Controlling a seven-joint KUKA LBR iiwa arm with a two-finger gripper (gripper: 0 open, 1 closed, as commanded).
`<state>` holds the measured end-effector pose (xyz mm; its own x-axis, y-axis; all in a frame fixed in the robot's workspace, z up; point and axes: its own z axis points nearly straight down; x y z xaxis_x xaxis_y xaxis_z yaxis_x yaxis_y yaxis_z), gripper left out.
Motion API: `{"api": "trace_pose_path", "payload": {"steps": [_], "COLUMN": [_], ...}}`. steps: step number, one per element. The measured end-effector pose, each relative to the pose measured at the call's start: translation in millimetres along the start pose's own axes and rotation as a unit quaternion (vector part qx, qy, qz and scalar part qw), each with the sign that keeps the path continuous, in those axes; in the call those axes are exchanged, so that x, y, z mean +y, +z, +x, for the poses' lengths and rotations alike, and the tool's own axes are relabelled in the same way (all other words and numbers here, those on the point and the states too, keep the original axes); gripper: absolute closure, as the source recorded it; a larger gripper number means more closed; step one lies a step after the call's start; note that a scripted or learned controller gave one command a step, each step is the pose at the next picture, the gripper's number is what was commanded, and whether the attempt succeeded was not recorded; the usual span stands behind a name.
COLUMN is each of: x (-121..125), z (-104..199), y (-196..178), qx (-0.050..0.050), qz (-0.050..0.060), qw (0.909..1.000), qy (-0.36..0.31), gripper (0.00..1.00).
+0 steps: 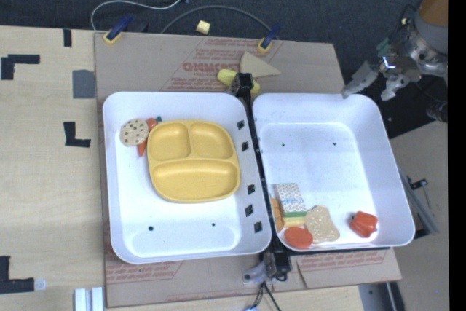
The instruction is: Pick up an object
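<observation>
Two white bins sit side by side on a brown cardboard sheet (306, 58) on the bench. The left bin (124, 222) holds a yellow plate (194, 160) with three parts: two small ones at the top and one long one at the bottom. Nothing lies on the plate. Just left of the plate, near the bin's top left corner, is a round cookie (133, 132) with dark dots. A small orange and green toy (148, 133), maybe a carrot, lies between the cookie and the plate, touching both. The right bin (328, 113) has its toys all along the bottom edge. In its bottom left corner there is a small speckled packet (289, 195) on top of some yellow and green bits. Just below that is a flat red piece (297, 236), and a tan piece shaped like bread (321, 223) lies beside it, touching it. A little way to the right, apart from the others, sits a red-orange toy (364, 223) near the bin's bottom right corner. The gripper (371, 81) hangs up at the top right, just above the right bin's top right corner and far from all the toys. Its two fingers are spread open, and nothing is between them.
</observation>
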<state>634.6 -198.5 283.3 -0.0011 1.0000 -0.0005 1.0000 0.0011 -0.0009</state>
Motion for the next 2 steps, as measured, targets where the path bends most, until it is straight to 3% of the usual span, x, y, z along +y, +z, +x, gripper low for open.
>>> {"api": "trace_pose_path", "payload": {"steps": [1,2], "x": [-39.8,-125.4], "z": [-25.0,-1.0], "y": [184.4,197.0], "qx": [0.002,-0.001], "qz": [0.008,-0.003], "qw": [1.0,1.0], "qy": [0.002,0.001], "gripper": [0.0,0.0]}}
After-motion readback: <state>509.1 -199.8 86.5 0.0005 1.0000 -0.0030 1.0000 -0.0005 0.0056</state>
